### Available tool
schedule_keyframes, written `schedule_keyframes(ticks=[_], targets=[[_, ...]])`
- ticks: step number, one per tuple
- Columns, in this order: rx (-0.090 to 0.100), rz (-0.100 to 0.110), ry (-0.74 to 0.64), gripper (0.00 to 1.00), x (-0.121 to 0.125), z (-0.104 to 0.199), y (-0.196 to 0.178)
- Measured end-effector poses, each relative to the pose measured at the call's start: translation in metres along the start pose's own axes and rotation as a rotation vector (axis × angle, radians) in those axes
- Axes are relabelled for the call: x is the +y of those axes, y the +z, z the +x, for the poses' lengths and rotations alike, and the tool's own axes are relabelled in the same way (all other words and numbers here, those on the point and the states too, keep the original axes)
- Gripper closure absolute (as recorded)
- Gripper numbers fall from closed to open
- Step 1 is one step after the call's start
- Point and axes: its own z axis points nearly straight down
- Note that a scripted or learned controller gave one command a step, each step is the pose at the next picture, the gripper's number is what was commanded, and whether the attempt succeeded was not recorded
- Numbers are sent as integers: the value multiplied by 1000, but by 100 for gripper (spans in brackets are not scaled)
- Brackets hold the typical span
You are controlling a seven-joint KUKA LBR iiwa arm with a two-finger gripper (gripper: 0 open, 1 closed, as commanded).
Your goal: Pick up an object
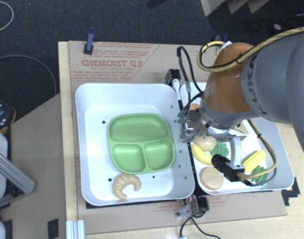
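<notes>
Camera view, nearest edge first, and you can place everything against the green divided plate (pixel 141 149) in the left bin (pixel 87 133). Just nearer than the plate, close to its near-left corner, you see a croissant (pixel 126 185) lying on the bin floor, a little apart from the plate's rim. The plate itself sits about mid-bin, with one long compartment on the far side and two smaller ones on the near side.

To the plate's right, across the wall the bins share, you find the right bin (pixel 286 176). Nearest in it lies a round beige piece (pixel 211 178); beyond that a yellow banana (pixel 202 156), with a pale roundish item (pixel 206 143) touching its far side. Farther right of those, a yellow corn cob with green leaves (pixel 255 163) lies against a dark cable.

Above these, the gripper (pixel 192 126) hangs just right of the plate's far-right corner, over the shared wall. You cannot tell how its pincer stands; the wrist hides it. Farther back, you see the arm's orange band (pixel 227 81) and grey body (pixel 281 78).
</notes>
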Motion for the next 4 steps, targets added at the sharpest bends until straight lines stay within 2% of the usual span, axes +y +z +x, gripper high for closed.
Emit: schedule_keyframes(ticks=[1, 2, 3, 4], targets=[[2, -9, -1, 100, 1, 1, -16], [5, -27, -7, 100, -24, 19, -172], [1, -13, -3, 100, -24, 18, -173], [1, 1, -5, 100, -25, 51, -90]])
